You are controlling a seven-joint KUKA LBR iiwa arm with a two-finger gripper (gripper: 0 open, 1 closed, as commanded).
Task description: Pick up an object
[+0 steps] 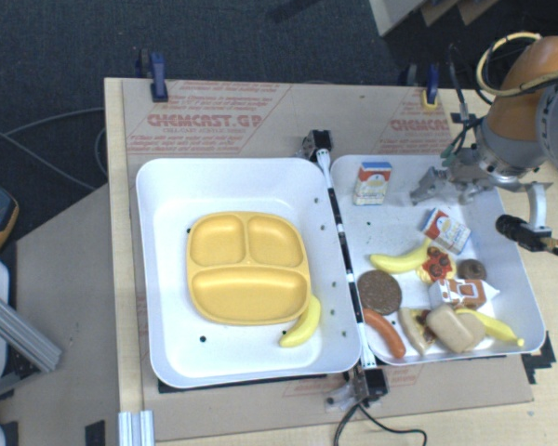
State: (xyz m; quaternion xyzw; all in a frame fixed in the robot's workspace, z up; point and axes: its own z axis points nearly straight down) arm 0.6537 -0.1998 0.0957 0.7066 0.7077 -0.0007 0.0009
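Note:
My gripper (434, 186) hangs over the far part of the right bin (532, 291), on the grey arm with its orange band (530, 82) at the top right. A small white carton (373, 183) with red and blue print stands just left of it. Just below the gripper lies a small red and white packet (446, 230). Further forward are a yellow banana (402, 260), a dark round cookie (379, 292), a sausage (384, 333) and several other toy foods heaped at the bin's near right. Nothing shows in the gripper.
The left bin (167, 277) holds a yellow divided plate (248, 268) with a second banana (303, 326) at its near right corner. A black clip and cable (318, 144) sit at the far end of the seam between the bins.

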